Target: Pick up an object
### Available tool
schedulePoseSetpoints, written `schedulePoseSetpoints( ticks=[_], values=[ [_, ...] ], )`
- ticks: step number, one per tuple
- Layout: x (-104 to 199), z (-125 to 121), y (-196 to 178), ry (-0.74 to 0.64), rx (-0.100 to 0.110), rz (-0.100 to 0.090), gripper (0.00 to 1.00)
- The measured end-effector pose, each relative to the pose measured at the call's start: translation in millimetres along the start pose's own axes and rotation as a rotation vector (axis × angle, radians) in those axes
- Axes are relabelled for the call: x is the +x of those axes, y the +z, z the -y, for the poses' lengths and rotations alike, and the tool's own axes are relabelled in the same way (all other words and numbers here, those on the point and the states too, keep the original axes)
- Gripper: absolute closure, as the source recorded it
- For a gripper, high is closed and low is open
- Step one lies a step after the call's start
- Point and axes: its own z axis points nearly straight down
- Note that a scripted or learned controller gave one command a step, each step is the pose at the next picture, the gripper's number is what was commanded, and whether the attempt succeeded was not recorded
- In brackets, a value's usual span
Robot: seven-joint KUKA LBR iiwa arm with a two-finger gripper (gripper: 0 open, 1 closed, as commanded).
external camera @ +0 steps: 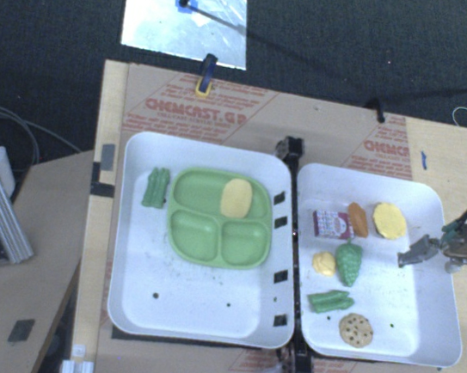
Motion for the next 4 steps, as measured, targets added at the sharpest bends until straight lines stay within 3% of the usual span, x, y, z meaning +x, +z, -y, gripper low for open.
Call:
schedulePoseSetpoints(
  ticks=[1,2,3,4],
  values=[
    [59.0,29.1,86.0,-0.004,0.008,-0.005,0.00],
    [99.7,25.3,133.9,-0.001,-0.005,0.000,0.00],
    [109.0,-19.1,134.5,-0.003,-0.003,-0.001,0.00],
    [107.7,-18.3,124.2,-0.001,-0.002,0.000,1.00]
  ],
)
